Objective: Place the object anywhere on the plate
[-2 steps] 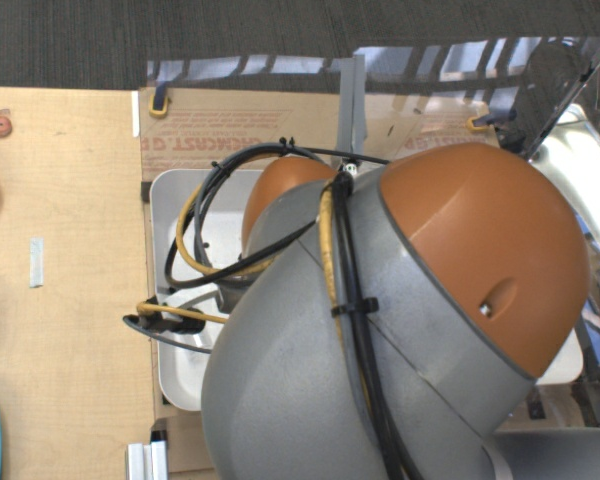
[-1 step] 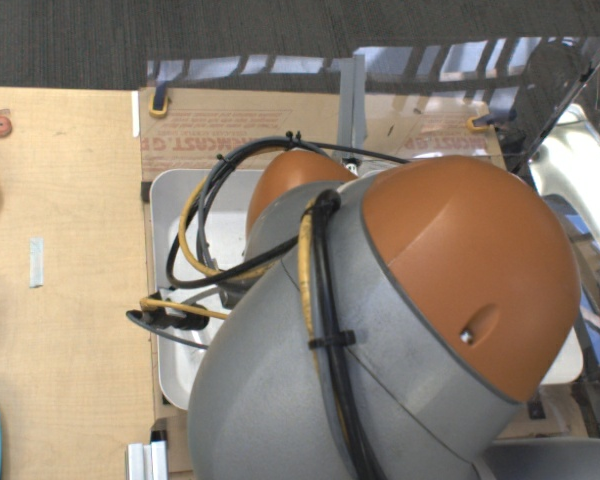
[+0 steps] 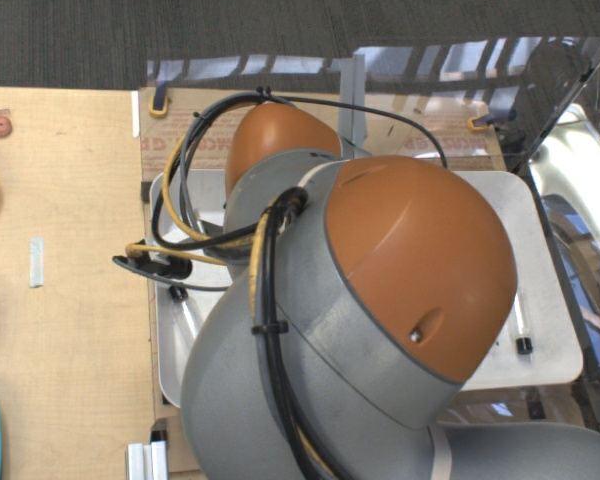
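Most of the view is taken up by the grey arm [image 3: 280, 368], which comes in from the lower right and folds over the two white bins [image 3: 540, 268]. Its big orange cap [image 3: 410, 258] sits nearest the camera, with a second orange cap [image 3: 275, 138] behind it toward the upper left. Black and yellow cables [image 3: 185, 183] loop off the arm's left side above the left bin. I cannot tell where the claw is or how it stands, since the arm's bulk covers it. I cannot tell where the plate or the object lies either. A small pen-like item [image 3: 521, 330] lies in the right bin near its right wall. The wooden desk [image 3: 70, 218] stretches off to the left.
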`<state>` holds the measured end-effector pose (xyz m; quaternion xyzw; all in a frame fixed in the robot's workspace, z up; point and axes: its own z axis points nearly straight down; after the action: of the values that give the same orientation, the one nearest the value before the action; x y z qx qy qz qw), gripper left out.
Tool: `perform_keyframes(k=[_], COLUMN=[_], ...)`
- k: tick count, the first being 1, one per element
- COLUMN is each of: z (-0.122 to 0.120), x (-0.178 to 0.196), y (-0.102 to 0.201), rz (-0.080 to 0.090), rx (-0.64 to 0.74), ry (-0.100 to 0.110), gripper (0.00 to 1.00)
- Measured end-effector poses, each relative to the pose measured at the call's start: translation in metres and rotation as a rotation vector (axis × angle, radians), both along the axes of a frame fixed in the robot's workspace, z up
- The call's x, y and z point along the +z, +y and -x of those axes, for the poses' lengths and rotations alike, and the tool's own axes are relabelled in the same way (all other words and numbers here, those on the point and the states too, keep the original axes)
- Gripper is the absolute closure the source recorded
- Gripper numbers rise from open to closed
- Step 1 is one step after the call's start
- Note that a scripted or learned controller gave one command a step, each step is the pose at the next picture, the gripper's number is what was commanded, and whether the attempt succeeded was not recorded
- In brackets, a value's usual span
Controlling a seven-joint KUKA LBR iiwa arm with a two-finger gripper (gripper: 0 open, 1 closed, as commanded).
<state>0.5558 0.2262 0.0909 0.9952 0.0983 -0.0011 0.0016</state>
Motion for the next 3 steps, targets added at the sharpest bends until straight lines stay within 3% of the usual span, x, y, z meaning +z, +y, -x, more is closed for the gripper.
perform_keyframes(k=[1,2,3], z=[-0.098,-0.063,-0.080], x=[0.000,0.000,0.138], y=[0.000,-0.013,0.002], rz=[-0.001,-0.001,-0.001], rx=[0.003,0.500,0.539], ry=[-0.001,0.005,0.004], gripper=[1.00,1.00,1.00])
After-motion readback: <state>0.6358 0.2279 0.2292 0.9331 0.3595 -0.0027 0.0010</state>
